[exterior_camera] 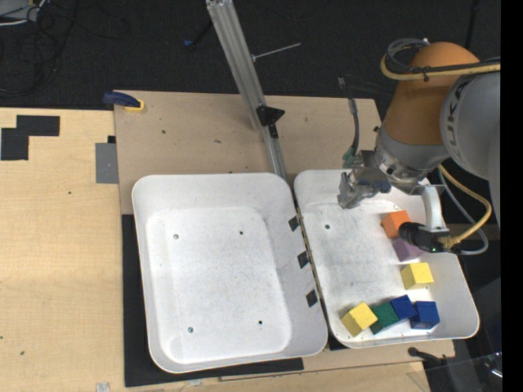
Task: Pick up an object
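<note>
A: The hand (353, 193) hangs over the right bin's (359, 256) far end; how far it's open, I cannot tell.

B: Nearest is the orange block (395, 222), just right. It looks light, stiff and smooth, so squeeze 2 flat opposite faces.

Two shallow white bins are present: the left bin (214, 276) and the right bin (359, 256). Loose blocks counted in the right bin: two yellow (417, 274) (358, 318), two blue (401, 306) (425, 314), one orange (395, 222), one green (384, 317) and one purple (406, 249). That makes seven blocks, though the blue pair sit touching and may hide more behind.
</note>
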`<state>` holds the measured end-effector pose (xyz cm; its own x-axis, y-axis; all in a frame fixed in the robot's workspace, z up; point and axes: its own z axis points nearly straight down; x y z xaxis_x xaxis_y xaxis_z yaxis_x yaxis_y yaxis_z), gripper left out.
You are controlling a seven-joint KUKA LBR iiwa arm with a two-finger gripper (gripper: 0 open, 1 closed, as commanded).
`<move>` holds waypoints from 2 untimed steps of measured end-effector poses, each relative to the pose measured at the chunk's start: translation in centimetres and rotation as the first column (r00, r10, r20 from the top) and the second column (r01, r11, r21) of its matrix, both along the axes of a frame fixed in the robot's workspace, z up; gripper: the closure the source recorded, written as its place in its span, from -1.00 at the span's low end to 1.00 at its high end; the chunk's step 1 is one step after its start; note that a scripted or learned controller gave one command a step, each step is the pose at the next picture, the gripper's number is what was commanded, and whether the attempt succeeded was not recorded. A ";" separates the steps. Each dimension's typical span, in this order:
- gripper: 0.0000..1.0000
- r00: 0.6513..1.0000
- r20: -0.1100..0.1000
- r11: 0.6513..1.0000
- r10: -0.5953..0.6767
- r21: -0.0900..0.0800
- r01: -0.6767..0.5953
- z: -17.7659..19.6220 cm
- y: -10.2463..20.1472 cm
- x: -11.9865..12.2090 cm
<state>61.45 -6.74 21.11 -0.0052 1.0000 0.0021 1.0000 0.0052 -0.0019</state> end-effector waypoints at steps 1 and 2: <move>1.00 1.000 0.000 1.000 -0.001 0.000 0.001 -0.6 5.8 0.8; 1.00 1.000 0.000 1.000 -0.001 0.000 0.001 -1.1 10.9 2.0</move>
